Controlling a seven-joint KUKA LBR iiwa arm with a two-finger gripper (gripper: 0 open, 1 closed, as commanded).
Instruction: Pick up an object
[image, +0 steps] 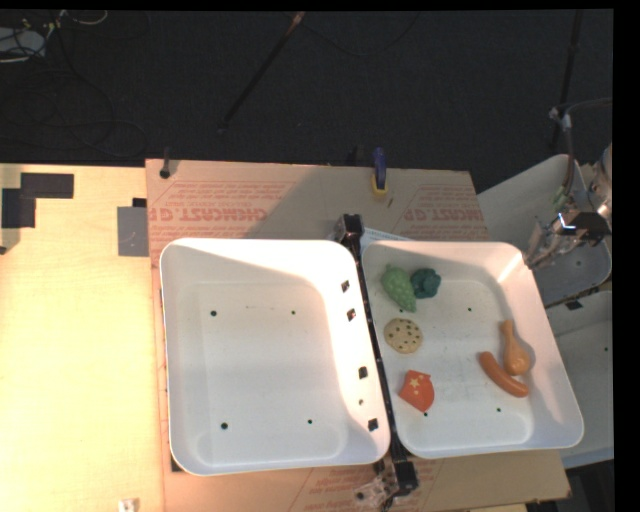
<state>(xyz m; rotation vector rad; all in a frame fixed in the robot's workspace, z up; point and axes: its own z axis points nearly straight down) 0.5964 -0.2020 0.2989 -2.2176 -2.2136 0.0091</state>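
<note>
The right bin (540, 420) holds several small objects. A light green bumpy piece (398, 287) lies beside a dark teal piece (427, 282) near its far left corner. Below them sit a round tan cookie (403, 335) and a red piece with a yellow spot (418, 390). An orange sausage (503, 375) and a tan-orange pear-shaped piece (516, 350) lie touching near the right wall. My gripper (556, 236) hangs outside the bin, past its far right corner, well away from all the objects.
The left bin (190, 440) stands beside the right one, with black clips (360, 372) along the shared wall. Both rest on brown cardboard (250, 205). A blue and yellow clamp (379, 172) stands at the cardboard's far edge. A light wooden bench (70, 350) spreads out to the left.
</note>
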